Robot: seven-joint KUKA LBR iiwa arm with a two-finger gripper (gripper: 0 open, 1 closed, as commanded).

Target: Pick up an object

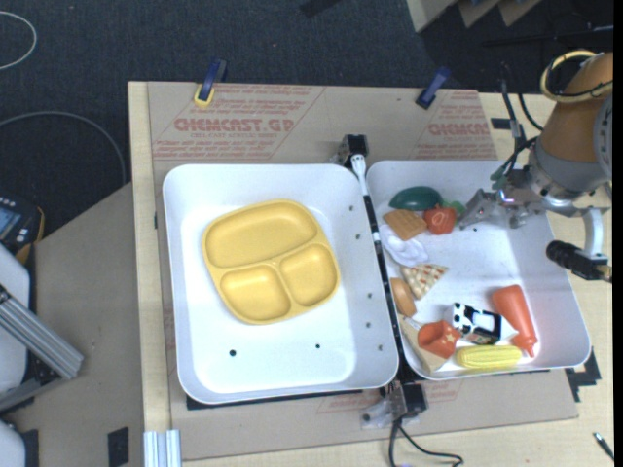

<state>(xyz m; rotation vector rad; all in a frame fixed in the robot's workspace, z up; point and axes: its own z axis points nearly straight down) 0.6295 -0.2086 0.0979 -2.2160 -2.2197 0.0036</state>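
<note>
The right bin [545, 261] holds several toy foods. A green piece [416, 198], a red tomato [440, 219] and a tan bread piece [404, 225] lie at its back left. A white piece [409, 251], a pizza wedge [424, 278] and a tan egg-shaped piece [403, 297] run down its left side. Along the front lie a red pepper [438, 339], a black-and-white cow [477, 321], an orange carrot [515, 314] and a yellow corn cob [489, 357]. My gripper [490, 208] hangs low over the back of this bin, just right of the tomato, with nothing seen held.
The left bin [195, 358] carries a yellow divided plate [271, 259]. A black clamp strip [372, 251] runs between the bins. The arm's grey wrist and orange band [576, 78] come in from the upper right. Bare floor lies in the middle of the right bin.
</note>
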